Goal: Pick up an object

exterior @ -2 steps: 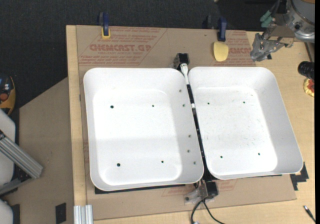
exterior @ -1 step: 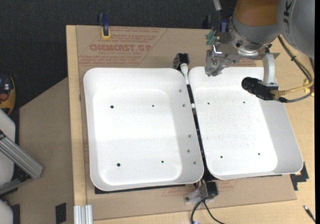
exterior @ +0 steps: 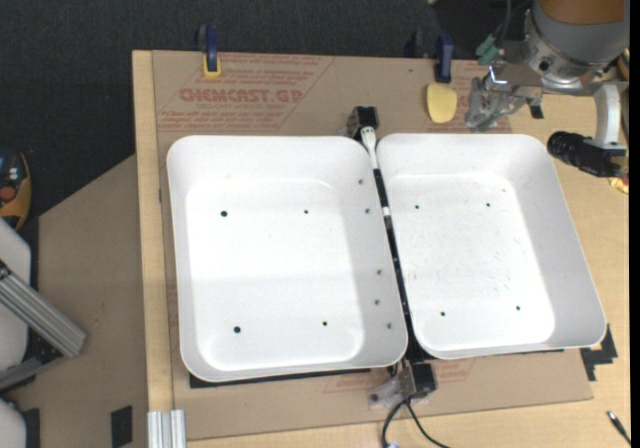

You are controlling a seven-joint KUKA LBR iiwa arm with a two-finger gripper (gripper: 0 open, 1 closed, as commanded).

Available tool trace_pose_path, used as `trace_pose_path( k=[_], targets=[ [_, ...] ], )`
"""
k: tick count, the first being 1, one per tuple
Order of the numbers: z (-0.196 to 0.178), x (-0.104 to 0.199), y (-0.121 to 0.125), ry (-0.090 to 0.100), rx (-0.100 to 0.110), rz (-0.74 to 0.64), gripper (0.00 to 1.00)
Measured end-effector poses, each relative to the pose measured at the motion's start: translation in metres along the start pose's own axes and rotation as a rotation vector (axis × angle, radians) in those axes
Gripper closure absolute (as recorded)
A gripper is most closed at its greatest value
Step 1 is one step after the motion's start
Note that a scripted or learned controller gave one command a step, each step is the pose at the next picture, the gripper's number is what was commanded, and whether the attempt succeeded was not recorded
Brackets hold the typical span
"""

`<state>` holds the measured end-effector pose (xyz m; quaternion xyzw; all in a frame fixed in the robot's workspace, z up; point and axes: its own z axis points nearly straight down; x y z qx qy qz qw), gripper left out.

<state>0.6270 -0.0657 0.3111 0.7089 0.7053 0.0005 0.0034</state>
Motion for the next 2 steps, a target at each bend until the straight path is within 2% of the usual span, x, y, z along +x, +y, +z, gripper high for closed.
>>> trace_pose_path(
  k=[1,2],
  targets=[
    [0.081,0.082,0.034,0.008,0.015,-0.012,1.0],
    [-0.011,0.126,0.04,0.007,-0.006,-0.01,1.0]
  ],
)
